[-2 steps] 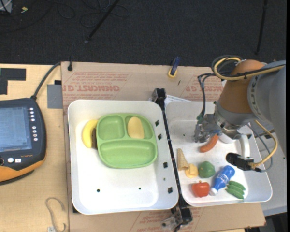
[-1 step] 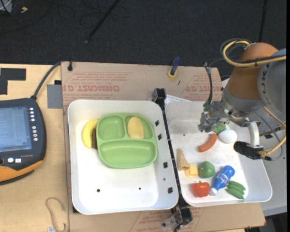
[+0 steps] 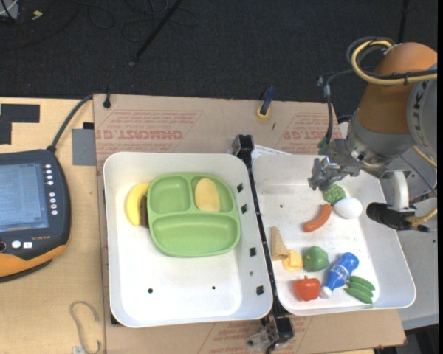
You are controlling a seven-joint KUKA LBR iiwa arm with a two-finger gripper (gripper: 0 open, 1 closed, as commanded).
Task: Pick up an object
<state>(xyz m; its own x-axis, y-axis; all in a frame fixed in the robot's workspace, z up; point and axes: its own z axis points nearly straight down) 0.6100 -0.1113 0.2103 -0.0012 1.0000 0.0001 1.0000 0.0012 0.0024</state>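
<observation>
My gripper [image 3: 327,177] hangs low over the back of the right bin [image 3: 399,271]. A small green broccoli-like piece [image 3: 334,194] lies right under its tip, touching or nearly touching it. Beside that piece rests a white egg [image 3: 348,209], and an orange-red sausage [image 3: 317,217] lies just to its left. Nearer the front are a tan cone [image 3: 280,243], a green round fruit [image 3: 315,257], a red pepper [image 3: 306,289], a blue bottle [image 3: 340,273] and a green pod [image 3: 360,288].
The left bin [image 3: 133,286] holds a green divided plate [image 3: 193,227] with a yellow piece [image 3: 207,195] in one compartment and a banana [image 3: 136,203] against its left side. A pendant screen [image 3: 18,205] sits far left. A blue clamp [image 3: 265,103] is behind the bins.
</observation>
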